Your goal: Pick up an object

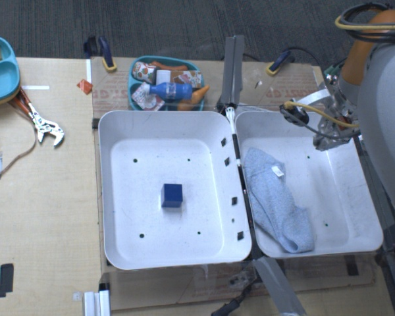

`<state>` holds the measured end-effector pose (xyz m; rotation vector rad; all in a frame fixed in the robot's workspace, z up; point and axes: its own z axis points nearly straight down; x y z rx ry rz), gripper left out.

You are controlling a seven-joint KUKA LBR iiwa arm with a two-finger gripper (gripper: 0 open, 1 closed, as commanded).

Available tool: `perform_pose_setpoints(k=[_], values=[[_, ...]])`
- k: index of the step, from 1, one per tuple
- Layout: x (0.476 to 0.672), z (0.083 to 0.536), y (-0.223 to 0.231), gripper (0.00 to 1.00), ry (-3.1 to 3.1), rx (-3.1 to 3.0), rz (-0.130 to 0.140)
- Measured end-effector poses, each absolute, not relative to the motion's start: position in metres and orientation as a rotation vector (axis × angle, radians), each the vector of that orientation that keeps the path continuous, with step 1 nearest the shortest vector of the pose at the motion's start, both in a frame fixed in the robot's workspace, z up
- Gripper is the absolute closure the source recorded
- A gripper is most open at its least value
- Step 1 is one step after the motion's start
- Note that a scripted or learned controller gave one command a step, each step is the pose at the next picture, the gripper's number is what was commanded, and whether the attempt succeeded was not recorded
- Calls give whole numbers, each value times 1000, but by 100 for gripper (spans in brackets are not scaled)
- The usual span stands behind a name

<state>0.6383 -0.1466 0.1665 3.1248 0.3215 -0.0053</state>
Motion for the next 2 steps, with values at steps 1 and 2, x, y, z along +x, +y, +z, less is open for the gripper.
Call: perform_pose_setpoints(k=[1, 2], values=[[638, 176, -146, 100, 331, 3123, -8], [638, 184, -146, 100, 339, 3122, -14]])
